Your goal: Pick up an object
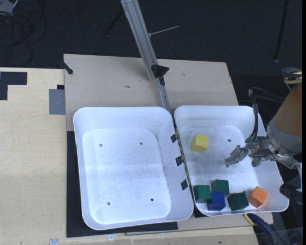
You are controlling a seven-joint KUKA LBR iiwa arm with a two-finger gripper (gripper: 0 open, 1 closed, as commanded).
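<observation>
The right bin holds a yellow cube near its middle. Along its front edge lie a green cube, a second green cube, a blue cube, a dark green cube and an orange cube. My gripper hangs low over the right part of this bin, to the right of the yellow cube and above the front row. Its fingers stand open with nothing between them.
The left bin sits beside the right one, joined by black clips. A slanted aluminium bar rises behind the bins. Cables hang off the arm near the right bin's far corner.
</observation>
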